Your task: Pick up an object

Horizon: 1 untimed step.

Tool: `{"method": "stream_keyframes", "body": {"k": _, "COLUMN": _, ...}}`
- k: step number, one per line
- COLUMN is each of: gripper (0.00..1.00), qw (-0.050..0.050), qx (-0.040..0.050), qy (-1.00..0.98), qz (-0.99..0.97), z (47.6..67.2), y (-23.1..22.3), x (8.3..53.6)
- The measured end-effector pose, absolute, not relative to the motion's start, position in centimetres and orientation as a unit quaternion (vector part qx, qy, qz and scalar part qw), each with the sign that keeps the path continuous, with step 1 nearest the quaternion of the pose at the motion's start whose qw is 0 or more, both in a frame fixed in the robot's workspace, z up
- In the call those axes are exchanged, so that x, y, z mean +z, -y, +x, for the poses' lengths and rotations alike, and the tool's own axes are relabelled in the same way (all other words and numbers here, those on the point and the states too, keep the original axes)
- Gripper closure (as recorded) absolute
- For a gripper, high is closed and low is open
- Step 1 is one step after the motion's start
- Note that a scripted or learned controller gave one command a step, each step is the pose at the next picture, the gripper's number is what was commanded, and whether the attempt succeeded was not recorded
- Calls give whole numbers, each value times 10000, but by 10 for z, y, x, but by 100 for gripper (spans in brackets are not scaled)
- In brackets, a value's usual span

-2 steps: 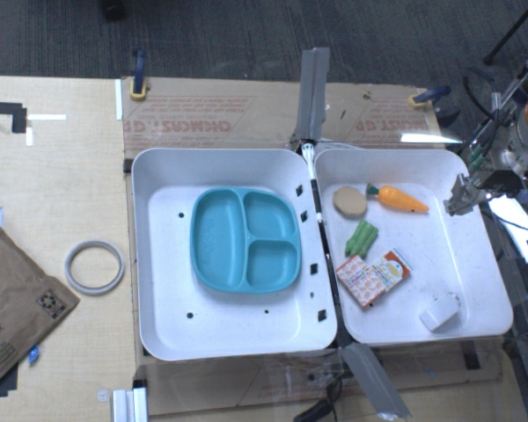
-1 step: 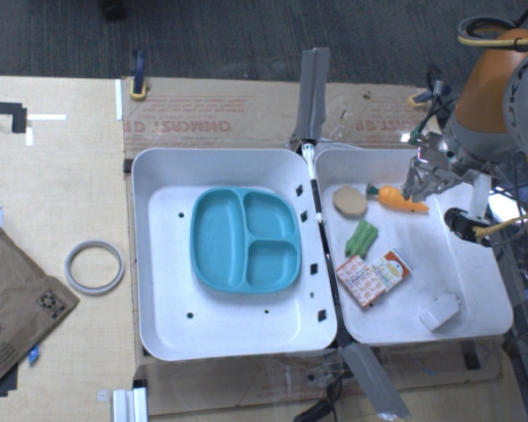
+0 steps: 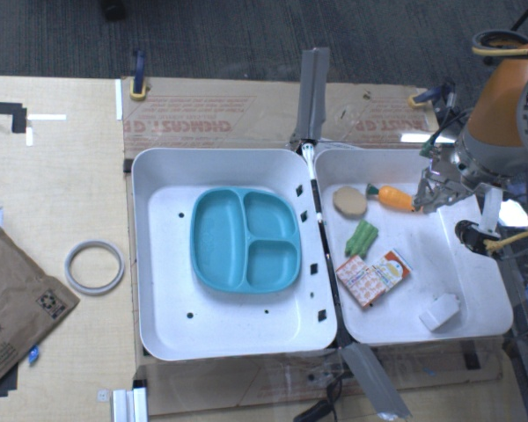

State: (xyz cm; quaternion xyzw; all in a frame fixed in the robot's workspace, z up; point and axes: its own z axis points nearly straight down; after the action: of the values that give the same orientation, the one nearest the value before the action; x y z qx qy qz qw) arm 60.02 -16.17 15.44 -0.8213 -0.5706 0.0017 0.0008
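Lowest in the right bin (image 3: 502, 319), a small white block (image 3: 439, 311) is lying near the front rim, with a printed packet (image 3: 373, 277) just up-left of it. Green pieces (image 3: 362, 237) are sitting above the packet, a tan disc (image 3: 350, 202) beyond them, and an orange carrot-like item (image 3: 394, 199) is lying beside the disc. The gripper (image 3: 428, 197) is hovering at the carrot's right end; its finger spacing cannot be told. A blue divided tray (image 3: 245, 239) is resting in the left bin (image 3: 158, 262). A tape ring (image 3: 94, 265) is lying on the surface (image 3: 53, 174).

Two bins (image 3: 150, 236), one tray (image 3: 245, 239), five small items (image 3: 372, 276)
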Motion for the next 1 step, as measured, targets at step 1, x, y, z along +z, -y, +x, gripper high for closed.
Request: {"method": "stream_keyframes", "body": {"k": 1, "gripper": 0, "qw": 7, "qx": 17, "qy": 5706, "qz": -8212, "z": 600, "y": 162, "x": 154}}
